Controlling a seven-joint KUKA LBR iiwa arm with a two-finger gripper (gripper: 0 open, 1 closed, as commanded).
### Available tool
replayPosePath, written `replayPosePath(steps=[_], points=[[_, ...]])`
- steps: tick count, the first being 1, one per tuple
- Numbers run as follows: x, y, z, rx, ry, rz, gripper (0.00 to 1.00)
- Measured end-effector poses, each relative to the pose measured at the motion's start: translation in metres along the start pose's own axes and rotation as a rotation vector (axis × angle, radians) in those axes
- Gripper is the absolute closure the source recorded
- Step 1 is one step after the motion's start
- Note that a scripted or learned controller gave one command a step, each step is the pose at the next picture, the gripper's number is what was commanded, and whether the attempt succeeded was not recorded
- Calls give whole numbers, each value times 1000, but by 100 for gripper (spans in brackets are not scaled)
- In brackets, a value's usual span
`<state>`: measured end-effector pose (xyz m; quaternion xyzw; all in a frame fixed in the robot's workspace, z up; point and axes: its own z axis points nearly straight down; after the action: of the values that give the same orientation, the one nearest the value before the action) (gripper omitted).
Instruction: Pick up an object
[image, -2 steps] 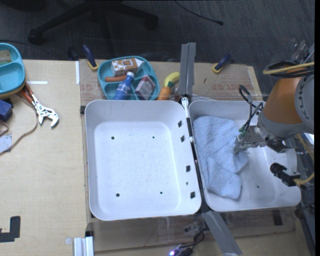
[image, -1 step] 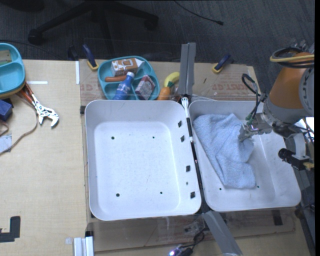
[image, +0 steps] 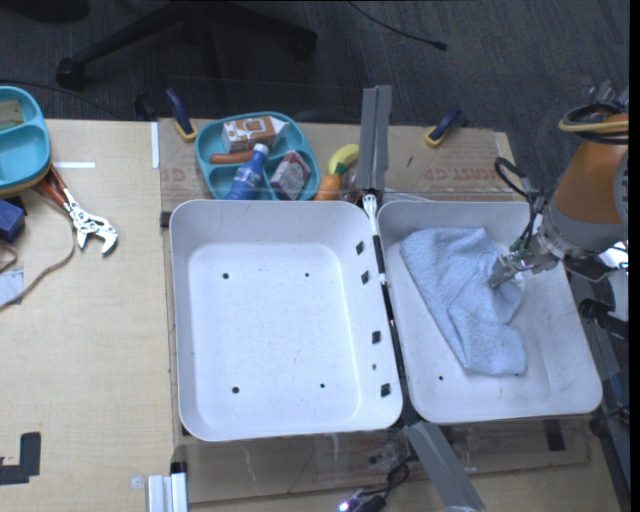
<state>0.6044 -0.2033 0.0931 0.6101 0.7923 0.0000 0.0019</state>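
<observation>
Where two white bins (image: 180, 330) sit on the table (image: 80, 350), one blue towel (image: 465, 305) lies in the right bin; the end effector (image: 508, 268) touches it, grip indiscernible. No legible writing.

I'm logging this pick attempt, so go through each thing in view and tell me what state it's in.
Light blue towel: crumpled, lying in the right bin.
Left bin: upright on the bench.
End effector: down at the towel's right edge, touching the cloth.
Blue tray: behind the bins, holding small items.
Wrench: flat on the bench.
</observation>
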Motion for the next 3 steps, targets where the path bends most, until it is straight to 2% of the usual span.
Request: replayPosePath(steps=[1,2,3], points=[[0,0,0,0,0,0,0],[24,1,1,1,1,-109,0],[28,-10,1,1,2,-155,0]])
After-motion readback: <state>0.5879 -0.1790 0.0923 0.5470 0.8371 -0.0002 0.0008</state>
